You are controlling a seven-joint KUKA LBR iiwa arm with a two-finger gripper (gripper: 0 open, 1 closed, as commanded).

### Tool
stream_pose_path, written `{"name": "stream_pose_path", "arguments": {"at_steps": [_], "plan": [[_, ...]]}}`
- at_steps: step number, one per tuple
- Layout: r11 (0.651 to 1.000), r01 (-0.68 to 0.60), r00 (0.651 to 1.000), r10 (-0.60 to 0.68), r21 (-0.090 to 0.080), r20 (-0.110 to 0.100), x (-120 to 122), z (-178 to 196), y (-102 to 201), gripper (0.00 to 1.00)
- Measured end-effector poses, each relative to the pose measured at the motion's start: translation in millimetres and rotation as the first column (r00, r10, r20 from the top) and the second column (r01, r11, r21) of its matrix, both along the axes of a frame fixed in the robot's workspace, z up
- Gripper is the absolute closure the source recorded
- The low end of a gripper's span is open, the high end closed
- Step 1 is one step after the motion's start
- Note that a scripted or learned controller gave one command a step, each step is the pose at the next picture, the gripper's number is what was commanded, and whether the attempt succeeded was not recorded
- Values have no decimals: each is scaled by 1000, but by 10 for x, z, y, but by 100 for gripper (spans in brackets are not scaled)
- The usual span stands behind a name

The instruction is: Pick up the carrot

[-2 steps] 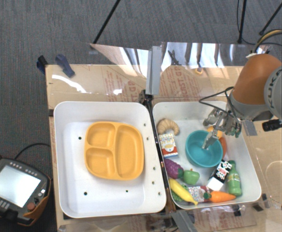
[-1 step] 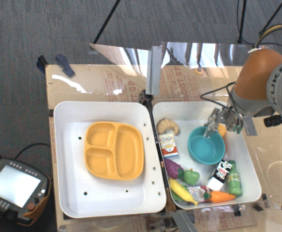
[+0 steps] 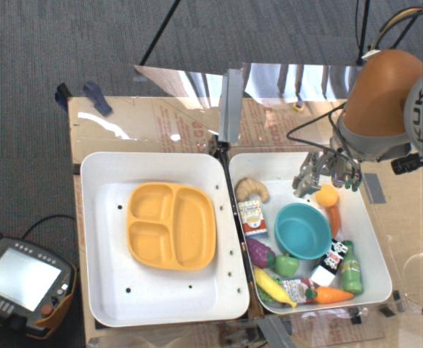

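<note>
The counter [image 3: 160, 129] carries 2 white bins side by side. The left bin [image 3: 102, 194] holds a yellow tray [image 3: 172, 225] with 3 compartments, lying flat near its middle.

The right bin [image 3: 374, 245] is crowded. A croissant [image 3: 250, 188] sits near its upper left corner, with a small carton [image 3: 252, 217] just below it. A teal bowl [image 3: 302, 230] stands upright in the middle. Left of and below the bowl lie purple grapes [image 3: 260, 252], a green pepper [image 3: 286, 266] and a banana [image 3: 272, 287] along the lower edge. To the bowl's lower right stand a black-and-white carton [image 3: 331, 262] and a green bottle [image 3: 351, 275].

The carrot [image 3: 331, 294] lies on its side near the bin's lower edge, its pointed end toward the right, just below the black-and-white carton and beside the green bottle. A foil packet [image 3: 295, 289] lies just left of it.

At the bowl's upper right sits an orange [image 3: 327, 196], touching a long reddish sausage [image 3: 334, 220] that runs down along the bowl's right side.

The arm reaches in from the right, and its gripper [image 3: 326, 174] hangs over the upper part of the right bin, just above the orange and well apart from the carrot. Whether the gripper is open or closed cannot be told, since the wrist and cables hide its tips. Nothing can be seen held by it.
</note>
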State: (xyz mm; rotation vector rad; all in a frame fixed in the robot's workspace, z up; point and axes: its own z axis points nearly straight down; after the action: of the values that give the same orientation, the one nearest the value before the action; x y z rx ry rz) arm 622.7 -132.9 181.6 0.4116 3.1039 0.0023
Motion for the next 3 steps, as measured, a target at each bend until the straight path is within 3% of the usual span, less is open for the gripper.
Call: {"name": "stream_pose_path", "arguments": {"at_steps": [1, 2, 3], "plan": [[967, -256, 967, 256, -7, 3, -171, 1797, -281, 100], [902, -432, 902, 432, 11, -18, -388, -422, -760, 100], [570, -822, 570, 822, 0, -5, -771, -940, -680, 100]]}}
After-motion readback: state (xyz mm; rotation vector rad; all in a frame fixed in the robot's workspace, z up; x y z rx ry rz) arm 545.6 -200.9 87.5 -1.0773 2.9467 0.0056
